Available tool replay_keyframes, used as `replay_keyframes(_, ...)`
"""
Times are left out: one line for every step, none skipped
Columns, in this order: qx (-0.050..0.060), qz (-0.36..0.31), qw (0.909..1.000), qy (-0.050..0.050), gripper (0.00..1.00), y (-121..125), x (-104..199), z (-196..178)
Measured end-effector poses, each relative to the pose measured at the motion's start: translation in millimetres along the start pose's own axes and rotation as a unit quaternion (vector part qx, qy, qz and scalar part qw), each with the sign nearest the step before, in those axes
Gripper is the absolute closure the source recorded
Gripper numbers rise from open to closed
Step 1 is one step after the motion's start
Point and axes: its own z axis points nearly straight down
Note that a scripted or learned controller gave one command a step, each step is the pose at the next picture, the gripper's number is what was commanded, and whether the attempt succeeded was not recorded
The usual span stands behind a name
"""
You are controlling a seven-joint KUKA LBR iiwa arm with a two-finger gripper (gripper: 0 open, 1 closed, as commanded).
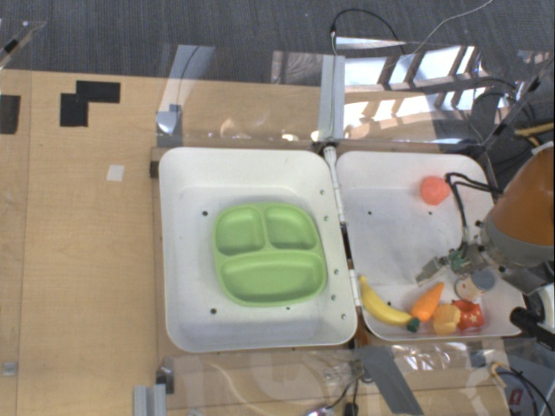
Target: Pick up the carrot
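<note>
Pale wooden surface (pixel 78 258) carried two shallow white bins side by side, with dark carpet beyond its far edge and black markings at its 10 o'clock corner. Left bin (pixel 186 232) held a green divided plate (pixel 270 254) near its centre, with two small compartments toward 12 o'clock and one long compartment toward 6 o'clock. Right bin (pixel 390 189) held the remaining items. A yellow banana (pixel 381 305) lay along the bin's 7 o'clock wall. The carrot (pixel 427 302) lay tilted just beside the banana, at the bin's 6 o'clock edge, its dark stem end nearly touching the banana's tip. At the carrot's 3 o'clock side sat a small yellow item (pixel 447 318) and a red item (pixel 469 315), touching one another. A pink-orange ball (pixel 434 190) rested well apart, toward the bin's 1 o'clock area. The tool (pixel 458 261) hovered just above the carrot at its 1 o'clock side, beneath the arm's orange band (pixel 529 202); whether it was spread or pressed together could not be told, and the carrot lay free of it.
</note>
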Motion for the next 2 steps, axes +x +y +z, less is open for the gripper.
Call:
replay_keyframes(0.005, -0.055, 0.9985, 0.001, 0.0, 14.8, 9.4, -90.3)
replay_keyframes(0.002, -0.092, 0.9958, -0.001, 0.0, 5.1, 10.9, 11.7)
